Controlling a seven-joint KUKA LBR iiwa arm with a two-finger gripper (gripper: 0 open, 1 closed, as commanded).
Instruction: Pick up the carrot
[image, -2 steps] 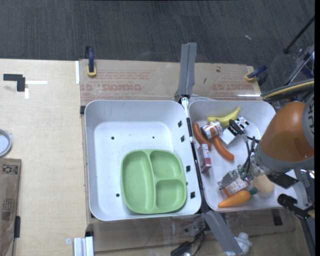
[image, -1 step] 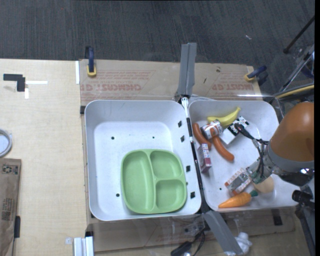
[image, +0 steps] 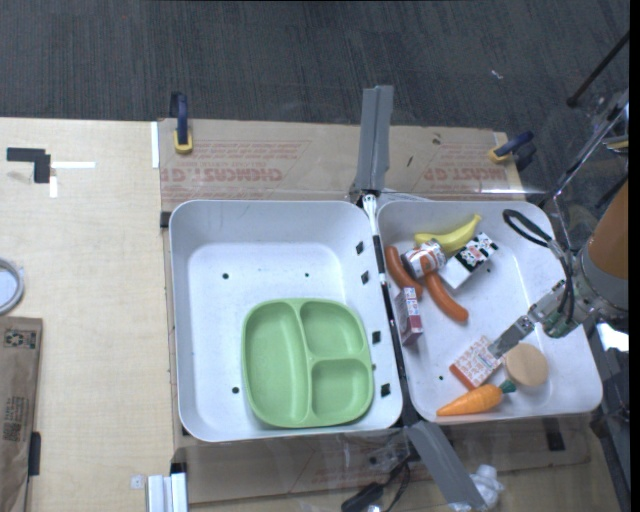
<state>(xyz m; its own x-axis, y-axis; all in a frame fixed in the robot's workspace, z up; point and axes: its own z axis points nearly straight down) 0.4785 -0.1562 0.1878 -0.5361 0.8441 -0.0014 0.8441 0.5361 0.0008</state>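
Beside the carrot (image: 471, 402) lie a round bun (image: 527, 367) and box (image: 476, 361).

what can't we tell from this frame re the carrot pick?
- Gripper: in the camera view the fingers are too small and blurred to read their state.
- Arm: cut off by the right edge.
- Carrot: its green end sits against the round beige item; contact or overlap is unclear.
- Small cartons: labels too small to read.
- Right bin: near rim partly hidden by a grey bracket.
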